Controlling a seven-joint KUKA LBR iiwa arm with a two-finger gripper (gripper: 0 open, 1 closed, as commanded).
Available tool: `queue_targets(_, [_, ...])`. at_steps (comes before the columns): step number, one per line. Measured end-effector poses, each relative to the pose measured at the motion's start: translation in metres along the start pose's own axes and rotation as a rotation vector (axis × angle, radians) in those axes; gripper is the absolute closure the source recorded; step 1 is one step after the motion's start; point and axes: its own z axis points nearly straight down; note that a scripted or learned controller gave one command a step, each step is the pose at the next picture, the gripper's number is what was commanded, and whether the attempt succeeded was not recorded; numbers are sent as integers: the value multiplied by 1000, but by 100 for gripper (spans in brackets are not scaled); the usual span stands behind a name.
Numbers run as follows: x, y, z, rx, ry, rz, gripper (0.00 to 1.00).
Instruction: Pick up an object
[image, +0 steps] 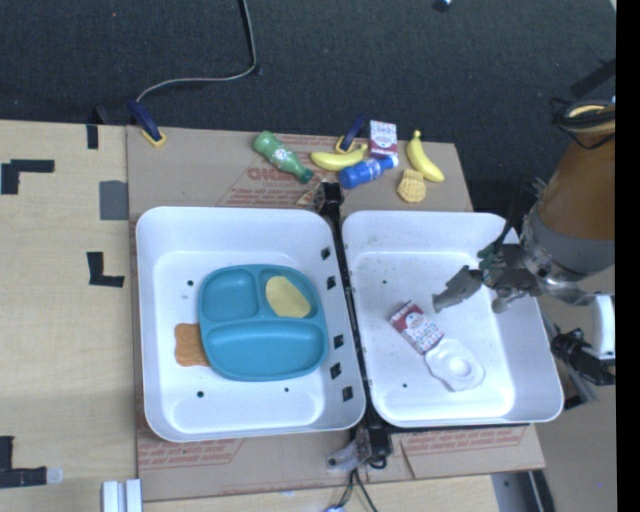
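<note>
In the right bin (520, 400) lie a small red and white carton (411, 322) and, just below and right of it, a white cup-like piece (455, 367). My gripper (467, 299) hovers over this bin's right half, up and to the right of the carton. It is open, with nothing between its fingers. One dark finger (453, 290) points down-left toward the carton, a short gap away from it.
The left bin (160, 250) holds a blue divided plate (262, 335) with a yellow piece (288, 296) in its upper right compartment; a tan piece (187, 345) lies beside the plate. Behind the bins lie a green bottle (281, 156), two bananas (336, 158), a blue bottle (362, 172) and a small box (383, 136).
</note>
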Motion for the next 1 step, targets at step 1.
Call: queue_targets(1, [15, 46, 104, 3, 1, 1, 0])
